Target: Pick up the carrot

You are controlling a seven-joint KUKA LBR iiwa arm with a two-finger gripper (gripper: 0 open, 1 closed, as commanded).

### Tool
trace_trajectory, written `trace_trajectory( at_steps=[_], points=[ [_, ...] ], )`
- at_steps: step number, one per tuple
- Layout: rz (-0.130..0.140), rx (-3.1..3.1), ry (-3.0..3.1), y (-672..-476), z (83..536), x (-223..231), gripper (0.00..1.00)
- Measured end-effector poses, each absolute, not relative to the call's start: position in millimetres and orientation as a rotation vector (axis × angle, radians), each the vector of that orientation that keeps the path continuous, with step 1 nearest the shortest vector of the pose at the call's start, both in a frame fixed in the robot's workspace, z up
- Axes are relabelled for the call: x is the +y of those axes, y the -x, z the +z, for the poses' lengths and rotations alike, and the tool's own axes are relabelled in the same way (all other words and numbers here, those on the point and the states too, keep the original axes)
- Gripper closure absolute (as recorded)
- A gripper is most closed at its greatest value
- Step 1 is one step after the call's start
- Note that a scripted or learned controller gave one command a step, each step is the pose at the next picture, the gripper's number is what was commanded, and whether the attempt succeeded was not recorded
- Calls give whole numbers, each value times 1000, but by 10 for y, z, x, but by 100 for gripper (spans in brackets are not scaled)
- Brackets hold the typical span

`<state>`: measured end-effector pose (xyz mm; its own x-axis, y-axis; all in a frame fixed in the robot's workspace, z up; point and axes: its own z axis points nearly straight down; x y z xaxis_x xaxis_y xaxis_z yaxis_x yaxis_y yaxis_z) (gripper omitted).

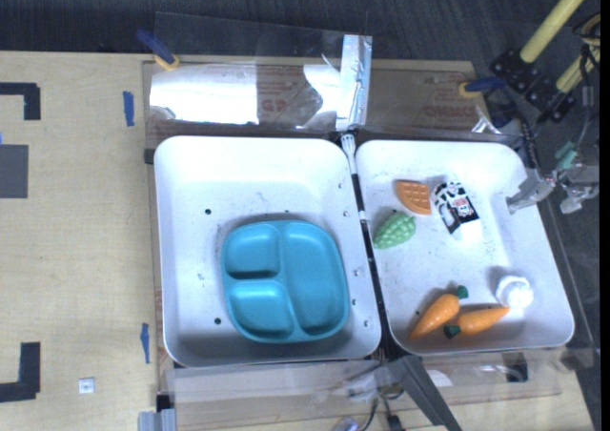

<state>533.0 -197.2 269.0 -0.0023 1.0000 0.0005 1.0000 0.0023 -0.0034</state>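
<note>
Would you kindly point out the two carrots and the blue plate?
Left carrot point(436, 315), camera view, middle of its orange body.
Right carrot point(483, 318), camera view, orange body.
Blue plate point(232, 310), camera view, lower left rim.

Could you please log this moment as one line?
task: pick up orange toy carrot | carrots: two, right white bin front | held: none seen

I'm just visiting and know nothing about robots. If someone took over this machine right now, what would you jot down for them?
Gripper: at the right bin's right rim, holding nothing that I can see; fingers too unclear to judge.
Carrots: two lie at the right bin's front, a fat one and a slimmer one beside it.
Left bin: blue divided tray.
Done: nothing yet; neither carrot is lifted.
Left: reach in, grip a carrot, raise it.
</note>
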Motion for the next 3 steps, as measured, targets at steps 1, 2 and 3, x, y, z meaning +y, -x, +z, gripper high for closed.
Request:
trace_trajectory(
  at_steps=[1,2,3],
  points=[
    [9,-2150,2277,-4772,1851,-1507,0],
    [9,-2016,2398,-4770,1231,-1160,0],
    [1,-2145,2294,-4788,871,-981,0]
  ],
)
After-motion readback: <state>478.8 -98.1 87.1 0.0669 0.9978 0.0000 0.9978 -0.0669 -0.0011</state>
